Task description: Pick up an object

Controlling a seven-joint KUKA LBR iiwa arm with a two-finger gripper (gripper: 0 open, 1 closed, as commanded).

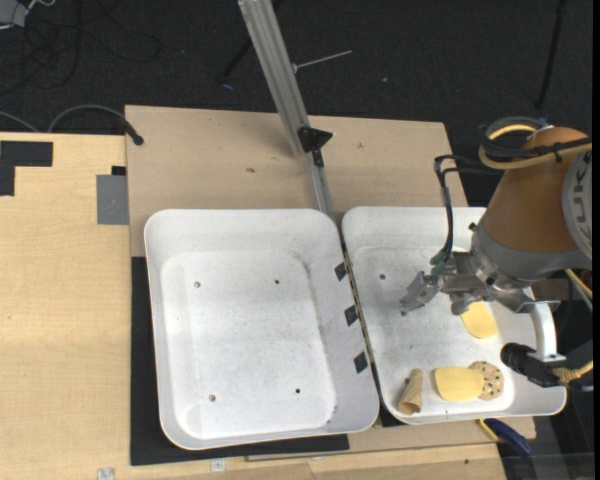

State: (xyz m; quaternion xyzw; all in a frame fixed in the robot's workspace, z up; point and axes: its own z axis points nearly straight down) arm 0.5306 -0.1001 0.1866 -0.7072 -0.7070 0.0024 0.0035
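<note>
In the right bin (400, 238), several small items lie near the front right. A tan cone-shaped piece (411, 392) rests at the front edge. Beside it sit a yellow oval piece (454, 384) and a round speckled cookie (487, 379). Another yellow piece (479, 321) lies farther back, partly under the arm. My gripper (419, 293) hangs over the middle of the right bin, left of that yellow piece and above the bin floor. Nothing shows between its fingers.
The left bin (245, 328) lies beside the right one, joined by black clips (351, 314). A slanted metal rail (280, 78) rises behind the bins. The orange and grey arm (535, 208) covers the right bin's far right corner.
</note>
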